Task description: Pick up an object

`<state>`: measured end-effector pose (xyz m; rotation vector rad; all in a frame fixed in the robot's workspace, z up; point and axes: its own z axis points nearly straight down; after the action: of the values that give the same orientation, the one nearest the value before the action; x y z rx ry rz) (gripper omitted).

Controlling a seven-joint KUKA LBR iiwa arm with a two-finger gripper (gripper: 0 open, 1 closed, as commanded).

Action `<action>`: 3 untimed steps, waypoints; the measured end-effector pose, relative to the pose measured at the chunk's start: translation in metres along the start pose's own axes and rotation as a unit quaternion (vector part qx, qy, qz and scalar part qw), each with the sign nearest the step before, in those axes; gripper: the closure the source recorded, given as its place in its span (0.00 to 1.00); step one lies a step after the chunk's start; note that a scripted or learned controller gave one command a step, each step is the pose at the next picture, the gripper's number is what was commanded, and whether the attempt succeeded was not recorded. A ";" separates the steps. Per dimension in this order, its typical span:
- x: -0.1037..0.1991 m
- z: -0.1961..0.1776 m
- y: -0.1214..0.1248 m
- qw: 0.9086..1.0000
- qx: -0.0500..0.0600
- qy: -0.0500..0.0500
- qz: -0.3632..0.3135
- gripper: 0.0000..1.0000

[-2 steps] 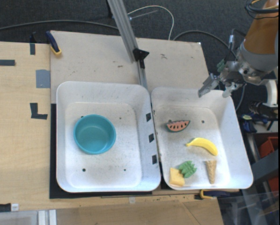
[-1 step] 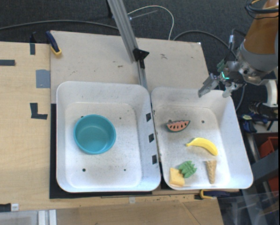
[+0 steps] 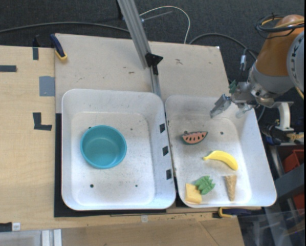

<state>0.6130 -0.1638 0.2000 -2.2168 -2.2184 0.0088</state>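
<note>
Two shallow white bins sit side by side on the bench. The left bin (image 3: 71, 137) holds a teal bowl (image 3: 104, 146), upright, left of its middle. The right bin (image 3: 255, 147) holds the small pieces that could be picked up: a watermelon slice (image 3: 194, 137) lies left of the bin's middle, a banana (image 3: 222, 159) lies nearer and to the right of it, and along the near edge sit a yellow block (image 3: 193, 194), a green leafy piece (image 3: 205, 184) touching the block's right side, and an ice-cream cone (image 3: 230, 186) just to the right of those, its tip pointing toward the near rim. The arm (image 3: 278, 55) comes in from the right, its orange band above the wrist showing at the far right. The gripper (image 3: 231, 105) is over the far right part of the right bin, with two grey fingers splayed apart, one (image 3: 219, 105) angled to the left and one toward the bin's right rim, so the jaws stand open with nothing between them. It is well apart from the watermelon slice and the banana, both of which lie nearer in the bin. A grey metal pole (image 3: 135, 24) slants in from the far side toward the gap between the bins, and a yellow-tipped clamp (image 3: 58, 47) sits on the far left corner of the board.
</note>
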 end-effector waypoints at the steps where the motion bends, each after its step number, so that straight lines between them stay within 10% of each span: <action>1: 0.007 0.056 0.007 1.000 0.000 0.000 -0.001 0.00; 2: 0.008 0.111 0.006 1.000 0.000 0.000 -0.001 0.00; 3: 0.009 0.098 0.007 1.000 -0.002 0.000 -0.001 1.00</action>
<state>0.6196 -0.1551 0.1024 -2.2160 -2.2235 0.0034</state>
